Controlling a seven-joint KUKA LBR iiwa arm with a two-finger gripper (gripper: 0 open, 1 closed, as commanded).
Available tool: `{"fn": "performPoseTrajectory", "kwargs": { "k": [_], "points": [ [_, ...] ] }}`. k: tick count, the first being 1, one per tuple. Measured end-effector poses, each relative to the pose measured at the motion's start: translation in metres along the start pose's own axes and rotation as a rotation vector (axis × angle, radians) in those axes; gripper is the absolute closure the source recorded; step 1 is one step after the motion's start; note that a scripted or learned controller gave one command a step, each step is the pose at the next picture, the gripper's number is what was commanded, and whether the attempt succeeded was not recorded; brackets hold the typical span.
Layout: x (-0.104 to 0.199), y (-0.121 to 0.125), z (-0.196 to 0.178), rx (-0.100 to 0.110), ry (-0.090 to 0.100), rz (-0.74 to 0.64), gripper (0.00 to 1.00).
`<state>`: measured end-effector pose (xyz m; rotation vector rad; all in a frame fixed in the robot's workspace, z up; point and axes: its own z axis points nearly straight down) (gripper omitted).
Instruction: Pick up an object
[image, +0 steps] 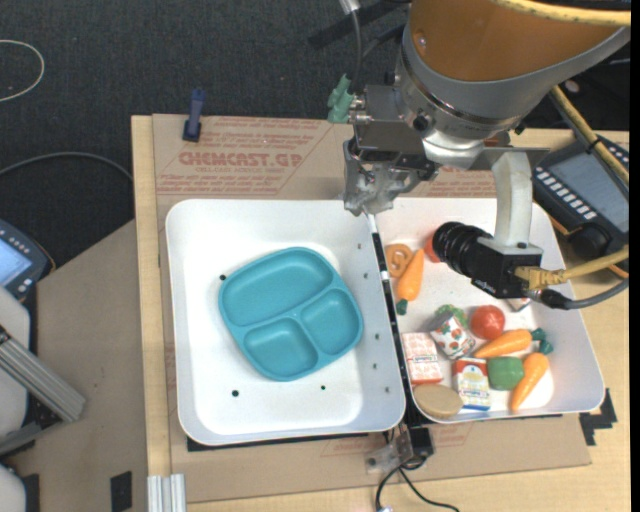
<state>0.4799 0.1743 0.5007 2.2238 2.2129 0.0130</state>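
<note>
Gripper hovering over the seam between the two white bins, near their far edge — finger state impossible to tell, nothing seen held. Left bin holding a teal divided plate, lying flat. Right bin crowded with toy food: carrot just beside the divider, tomato, second carrot, green pepper, small cartons — all clustered toward the near edge, apart from the gripper.

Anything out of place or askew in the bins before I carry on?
Nothing spilled or damaged. The teal divided plate lies skewed in the left bin. All the toy food is heaped in the near half of the right bin, including carrots and a tomato.
</note>
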Motion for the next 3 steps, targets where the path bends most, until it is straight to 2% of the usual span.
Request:
{"fn": "performPoseTrajectory", "kwargs": {
  "k": [1,2,3],
  "points": [
    [0.040,-0.002,0.038,0.015,-0.004,-0.009,1.00],
    [0.038,-0.001,0.025,0.007,-0.002,-0.007,1.00],
    [0.007,-0.002,0.070,0.015,-0.006,-0.001,1.00]
  ]
}}
